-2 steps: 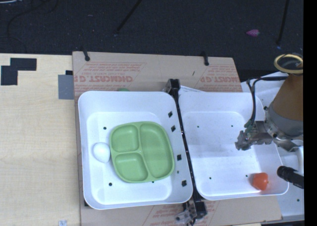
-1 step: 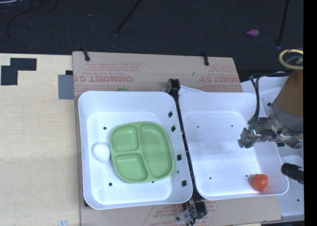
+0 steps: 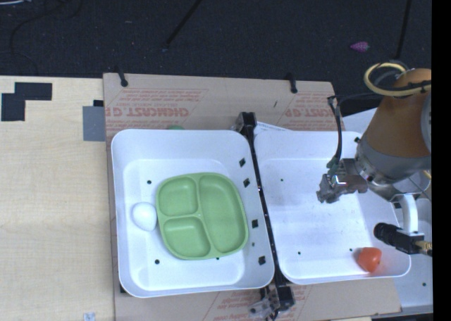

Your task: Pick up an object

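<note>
Right bin (image 3: 310,172): orange obj (image 3: 368,259) near corner, apart from tool (image 3: 330,191).

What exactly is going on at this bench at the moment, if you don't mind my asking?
A grey robot arm with an orange band reaches in over the right white bin, its two-finger gripper low above the bin floor with nothing visibly between its fingers. A small orange-red object lies loose in that bin's near right corner, apart from the gripper. The left white bin holds a green three-compartment plastic tray with a small white rounded object beside its left edge.
</note>
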`<state>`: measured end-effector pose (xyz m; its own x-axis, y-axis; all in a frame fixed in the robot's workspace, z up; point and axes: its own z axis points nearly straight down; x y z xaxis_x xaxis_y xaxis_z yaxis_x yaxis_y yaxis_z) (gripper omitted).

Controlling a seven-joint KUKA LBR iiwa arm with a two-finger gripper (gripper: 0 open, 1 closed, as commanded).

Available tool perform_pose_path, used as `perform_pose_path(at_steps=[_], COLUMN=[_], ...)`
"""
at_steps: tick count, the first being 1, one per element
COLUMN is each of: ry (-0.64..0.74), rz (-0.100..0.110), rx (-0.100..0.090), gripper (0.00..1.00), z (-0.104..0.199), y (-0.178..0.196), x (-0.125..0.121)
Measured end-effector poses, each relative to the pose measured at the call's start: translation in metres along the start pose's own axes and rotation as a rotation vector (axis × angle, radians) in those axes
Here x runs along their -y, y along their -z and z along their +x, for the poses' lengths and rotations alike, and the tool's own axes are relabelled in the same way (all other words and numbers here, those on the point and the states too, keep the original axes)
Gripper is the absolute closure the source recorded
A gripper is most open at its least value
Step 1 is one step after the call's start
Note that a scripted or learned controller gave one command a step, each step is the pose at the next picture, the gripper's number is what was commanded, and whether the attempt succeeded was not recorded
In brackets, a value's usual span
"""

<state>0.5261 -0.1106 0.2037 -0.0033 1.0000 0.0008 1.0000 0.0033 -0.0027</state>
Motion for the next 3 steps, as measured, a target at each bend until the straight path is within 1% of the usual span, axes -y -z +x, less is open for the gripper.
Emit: perform_pose_path(at_steps=[2, 3], ry=[0.001, 0.002], rz=[0.000, -0.001], rx=[-0.002, -0.002], gripper=[1.00, 1.00], z=[0.099, 0.153], y=[-0.012, 0.005], x=[-0.025, -0.041])
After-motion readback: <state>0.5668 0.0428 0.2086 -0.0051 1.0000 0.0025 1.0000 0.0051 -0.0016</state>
